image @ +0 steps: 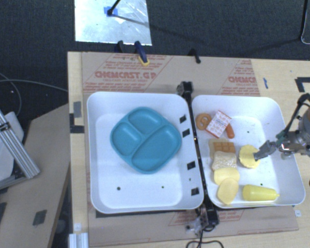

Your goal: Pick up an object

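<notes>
My two-finger gripper (262,152) reaches in from the right over the right-hand shallow white bin (279,112), its tip touching the round pale-yellow disc (247,156) near the bin's middle; I cannot tell how my fingers stand, nor whether the disc sits between them. Just left of the disc lie a tan waffle-like square (223,146) and a pale bread-like slab (223,160), with two more yellow rounds (227,184) below them and a yellow corn-shaped piece (260,192) near the front wall. Toward the back sit a brown ring-shaped pretzel piece (202,121), a red-and-white packet (219,123) and a small orange stick (230,132). The bin's back right corner and right side are bare, leaving open floor around my wrist. The left white bin (103,190) holds a blue divided plastic plate (145,139), with open floor along its front edge.
</notes>
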Controlling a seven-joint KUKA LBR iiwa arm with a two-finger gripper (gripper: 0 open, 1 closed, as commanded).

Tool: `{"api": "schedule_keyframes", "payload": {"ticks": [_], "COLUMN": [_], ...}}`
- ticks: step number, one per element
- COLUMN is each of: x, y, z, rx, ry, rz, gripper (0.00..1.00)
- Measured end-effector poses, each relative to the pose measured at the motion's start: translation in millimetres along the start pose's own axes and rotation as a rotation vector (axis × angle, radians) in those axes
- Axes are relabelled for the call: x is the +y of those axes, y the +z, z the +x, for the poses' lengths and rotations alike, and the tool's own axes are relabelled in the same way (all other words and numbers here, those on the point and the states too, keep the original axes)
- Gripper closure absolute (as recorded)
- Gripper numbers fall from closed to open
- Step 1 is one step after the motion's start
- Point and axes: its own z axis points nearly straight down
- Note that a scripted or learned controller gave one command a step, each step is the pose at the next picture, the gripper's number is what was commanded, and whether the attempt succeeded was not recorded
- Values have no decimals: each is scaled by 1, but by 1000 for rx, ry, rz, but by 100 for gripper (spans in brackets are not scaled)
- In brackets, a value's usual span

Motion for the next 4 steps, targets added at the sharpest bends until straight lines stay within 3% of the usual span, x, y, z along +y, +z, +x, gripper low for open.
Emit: {"api": "schedule_keyframes", "payload": {"ticks": [1,2,3,4], "x": [1,4,4,-1], "y": [-51,-42,-53,-10], "z": [69,159,154,229], "rx": [1,3,2,4], "ry": [-8,-10,-4,-8], "rz": [-6,0,-4,5], "gripper": [0,0,100,100]}}
